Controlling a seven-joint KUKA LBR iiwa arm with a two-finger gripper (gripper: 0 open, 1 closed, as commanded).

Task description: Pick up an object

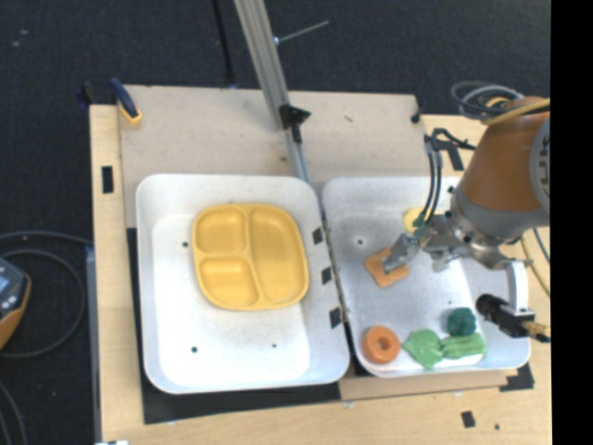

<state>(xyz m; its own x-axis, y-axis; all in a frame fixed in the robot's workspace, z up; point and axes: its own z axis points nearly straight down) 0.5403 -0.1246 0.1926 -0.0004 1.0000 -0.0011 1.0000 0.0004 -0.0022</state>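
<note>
Orange, flat and small, the block [384,269] lies in the right bin [371,202], centre-right of the frame. The gripper [400,254] sits at its upper-right edge, touching it; whether it grips cannot be told.

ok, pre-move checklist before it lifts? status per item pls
1. Gripper down at the orange piece in the right bin: ok.
2. Piece actually between the fingers: cannot tell.
3. Orange ring and green toys lie apart from the gripper: ok.
4. Yellow item sits close behind the wrist, may get nudged: not ok.
5. Yellow divided plate is in the left bin, away from the arm: ok.
</note>
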